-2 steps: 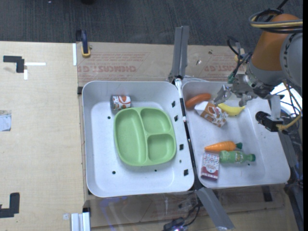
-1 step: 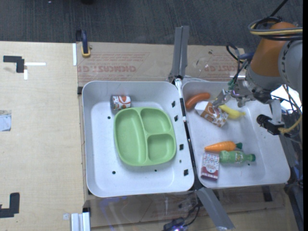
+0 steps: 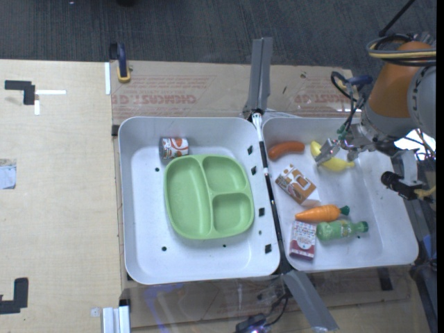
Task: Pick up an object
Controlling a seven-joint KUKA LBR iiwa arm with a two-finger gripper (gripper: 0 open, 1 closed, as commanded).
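The gripper [image 3: 331, 150] hangs low over the right bin [image 3: 388, 245], near its far wall, with the arm [image 3: 395, 89] and its orange band rising behind it toward the upper right. Whether the fingers are spread or closed cannot be told at this size. A yellow banana-like piece [image 3: 331, 162] lies directly under and around the gripper tip, touching or nearly touching it, though the view does not show it between the fingers.

Taking the banana as the landmark: an orange sausage-shaped toy [image 3: 286, 148] lies just to its left, near the bin's far-left corner. Toward the camera and left of the banana sits a small brown-and-white carton [image 3: 296, 186], tilted. Further toward the camera lies a toy carrot [image 3: 320, 213] with its green top pointing right, and just beyond that a green bottle [image 3: 340, 229] on its side. Beside the bottle's left end rests a red-and-white packet [image 3: 303, 241], near the bin's front-left corner.

Well to the left of the banana, across the divider, the left bin [image 3: 139, 207] holds a green three-compartment plate [image 3: 208, 196] in its middle. A small red-and-white can [image 3: 174, 146] lies on its side just beyond the plate's far-left corner. Both bins rest on the bench [image 3: 55, 186].
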